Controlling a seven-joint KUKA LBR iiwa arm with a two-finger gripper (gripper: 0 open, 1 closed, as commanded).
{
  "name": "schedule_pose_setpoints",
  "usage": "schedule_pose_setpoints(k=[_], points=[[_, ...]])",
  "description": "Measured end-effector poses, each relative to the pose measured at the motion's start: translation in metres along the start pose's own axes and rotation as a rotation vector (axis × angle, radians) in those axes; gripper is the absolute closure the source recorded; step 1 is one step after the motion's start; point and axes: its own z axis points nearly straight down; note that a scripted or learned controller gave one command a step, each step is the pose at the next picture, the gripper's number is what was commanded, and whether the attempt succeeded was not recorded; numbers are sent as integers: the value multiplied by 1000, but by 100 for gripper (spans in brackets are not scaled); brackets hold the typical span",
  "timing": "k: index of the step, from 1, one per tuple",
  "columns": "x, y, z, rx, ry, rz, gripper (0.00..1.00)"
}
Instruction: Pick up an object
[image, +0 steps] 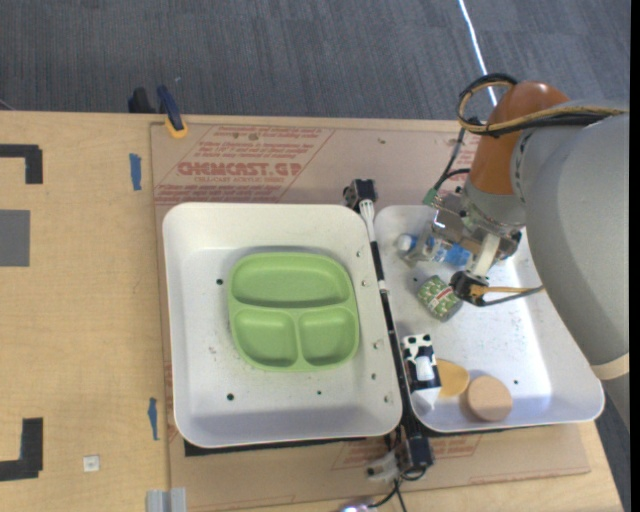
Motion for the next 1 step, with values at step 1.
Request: schedule_pose_setpoints(k=[1], points=[[-38,-68,1,-60,21,76,0]])
